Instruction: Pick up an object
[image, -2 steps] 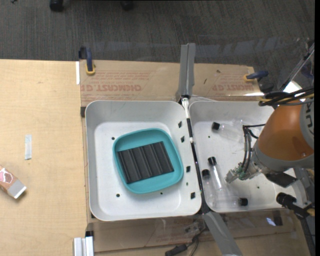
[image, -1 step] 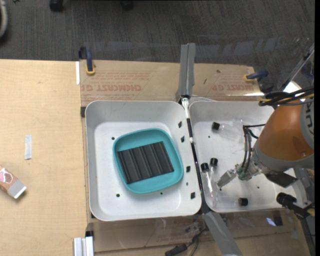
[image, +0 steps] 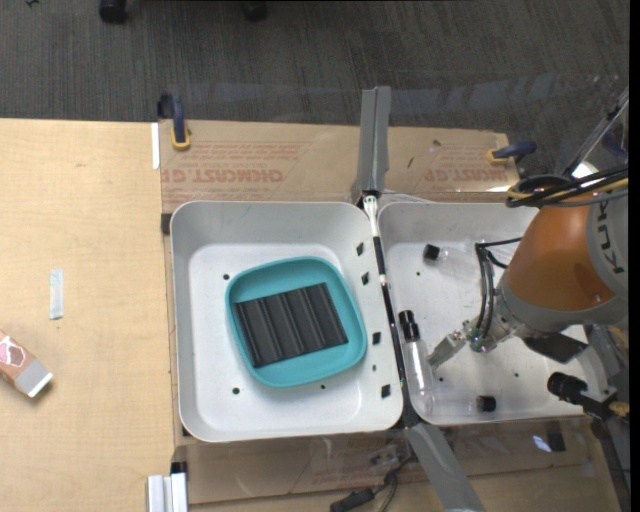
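A teal square dish with a dark ribbed insert lies in the left bin. In the right bin, a clear tube with a black cap rests along the left wall. My gripper hangs low over the right bin's floor, just right of the tube and pointing toward it. The orange band of the arm is above and to its right. Nothing shows in the gripper's grasp.
A small black piece lies near the back of the right bin and another near its front edge. The divider between the bins stands left of the gripper. A small packet and a white strip lie on the wooden bench at far left.
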